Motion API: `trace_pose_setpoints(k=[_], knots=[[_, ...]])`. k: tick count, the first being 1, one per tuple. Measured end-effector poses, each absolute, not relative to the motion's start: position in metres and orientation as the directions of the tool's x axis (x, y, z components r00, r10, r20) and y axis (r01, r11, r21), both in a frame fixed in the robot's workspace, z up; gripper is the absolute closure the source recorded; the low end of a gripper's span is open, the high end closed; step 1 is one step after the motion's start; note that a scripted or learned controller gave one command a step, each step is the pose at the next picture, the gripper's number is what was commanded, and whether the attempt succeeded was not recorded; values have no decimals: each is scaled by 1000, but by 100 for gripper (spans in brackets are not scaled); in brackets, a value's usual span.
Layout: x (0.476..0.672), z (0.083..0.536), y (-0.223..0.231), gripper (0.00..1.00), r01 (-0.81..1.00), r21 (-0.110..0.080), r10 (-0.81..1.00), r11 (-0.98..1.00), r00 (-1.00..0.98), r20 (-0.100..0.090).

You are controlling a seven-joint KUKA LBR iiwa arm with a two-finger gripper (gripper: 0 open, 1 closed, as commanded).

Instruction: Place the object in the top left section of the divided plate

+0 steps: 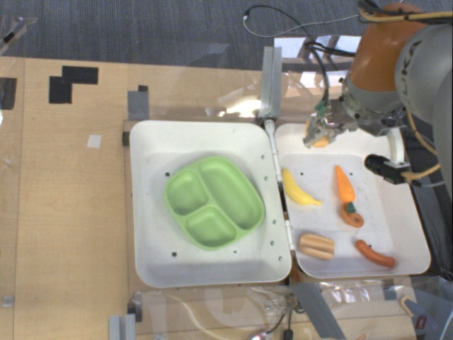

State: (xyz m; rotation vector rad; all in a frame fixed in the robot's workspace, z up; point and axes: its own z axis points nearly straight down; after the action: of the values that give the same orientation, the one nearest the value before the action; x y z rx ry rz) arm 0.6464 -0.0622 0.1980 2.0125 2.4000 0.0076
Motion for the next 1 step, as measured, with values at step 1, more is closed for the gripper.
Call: trace_pose_setpoints(k=[1], knots=[[670,187,-29,100,777,7,777,629,-629,-5]])
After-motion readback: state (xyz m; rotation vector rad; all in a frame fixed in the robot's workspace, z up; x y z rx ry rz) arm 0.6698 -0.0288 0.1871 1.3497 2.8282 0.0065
